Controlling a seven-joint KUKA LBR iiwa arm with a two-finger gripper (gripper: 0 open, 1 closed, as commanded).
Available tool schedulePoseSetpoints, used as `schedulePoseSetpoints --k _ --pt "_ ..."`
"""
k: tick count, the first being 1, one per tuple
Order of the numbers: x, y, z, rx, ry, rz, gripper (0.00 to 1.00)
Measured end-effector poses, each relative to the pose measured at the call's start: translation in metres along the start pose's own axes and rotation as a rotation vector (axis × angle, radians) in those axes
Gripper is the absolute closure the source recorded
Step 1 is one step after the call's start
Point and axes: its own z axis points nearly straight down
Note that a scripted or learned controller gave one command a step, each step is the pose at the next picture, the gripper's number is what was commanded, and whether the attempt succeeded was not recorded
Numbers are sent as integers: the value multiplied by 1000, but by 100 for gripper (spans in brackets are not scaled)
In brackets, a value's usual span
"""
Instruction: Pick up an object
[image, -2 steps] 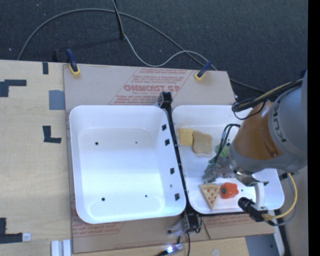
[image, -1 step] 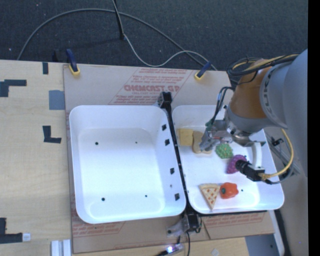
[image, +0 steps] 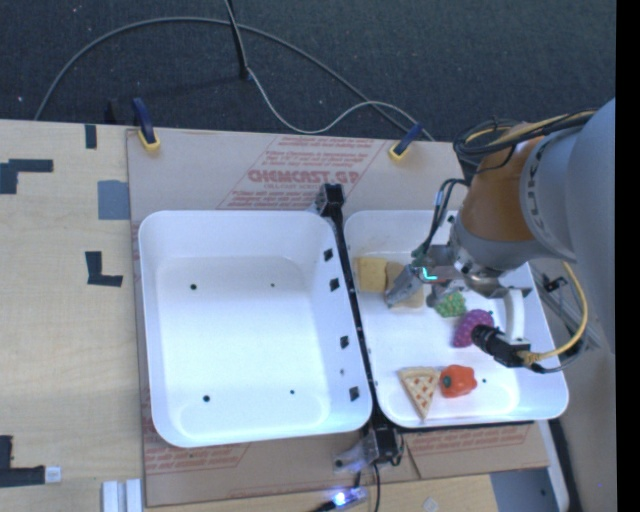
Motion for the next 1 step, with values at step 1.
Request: schedulePoseSetpoints --k 1 --pt "-23 39 60 2 0 0 0"
